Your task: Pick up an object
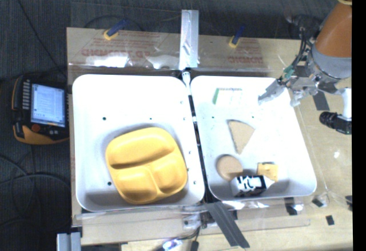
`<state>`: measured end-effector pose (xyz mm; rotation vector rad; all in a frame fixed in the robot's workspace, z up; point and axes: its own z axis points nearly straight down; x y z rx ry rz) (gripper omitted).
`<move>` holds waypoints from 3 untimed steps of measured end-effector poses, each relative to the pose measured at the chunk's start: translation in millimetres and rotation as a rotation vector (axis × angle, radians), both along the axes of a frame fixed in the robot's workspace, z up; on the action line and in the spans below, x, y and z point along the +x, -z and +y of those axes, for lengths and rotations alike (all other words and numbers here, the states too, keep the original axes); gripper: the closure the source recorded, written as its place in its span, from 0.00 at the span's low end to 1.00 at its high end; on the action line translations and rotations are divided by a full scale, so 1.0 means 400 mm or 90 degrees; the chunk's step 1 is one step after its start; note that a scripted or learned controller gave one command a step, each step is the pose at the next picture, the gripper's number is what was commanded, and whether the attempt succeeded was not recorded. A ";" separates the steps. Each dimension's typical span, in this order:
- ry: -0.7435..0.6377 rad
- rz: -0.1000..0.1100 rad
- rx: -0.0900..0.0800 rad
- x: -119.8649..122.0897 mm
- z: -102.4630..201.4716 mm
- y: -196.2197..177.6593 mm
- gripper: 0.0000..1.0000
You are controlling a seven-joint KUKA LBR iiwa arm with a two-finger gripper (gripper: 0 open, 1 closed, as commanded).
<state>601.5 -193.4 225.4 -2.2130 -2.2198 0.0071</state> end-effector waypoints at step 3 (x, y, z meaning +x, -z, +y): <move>-0.022 -0.008 -0.002 -0.112 0.210 0.323 1.00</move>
